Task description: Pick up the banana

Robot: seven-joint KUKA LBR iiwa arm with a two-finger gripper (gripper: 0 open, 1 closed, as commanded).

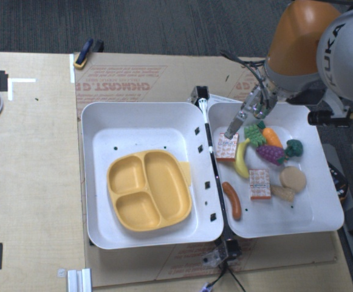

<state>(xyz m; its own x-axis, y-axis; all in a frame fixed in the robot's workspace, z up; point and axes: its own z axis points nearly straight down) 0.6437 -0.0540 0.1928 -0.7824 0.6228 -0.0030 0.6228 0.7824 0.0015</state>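
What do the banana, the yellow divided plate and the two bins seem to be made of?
The banana looks like moulded plastic: a toy, its yellow even and smooth with a slight sheen. The yellow divided plate also looks like plastic, matt, with soft rounded ridges between its three compartments. The left bin and right bin seem thin formed white plastic, with rounded corners and a faint gloss.
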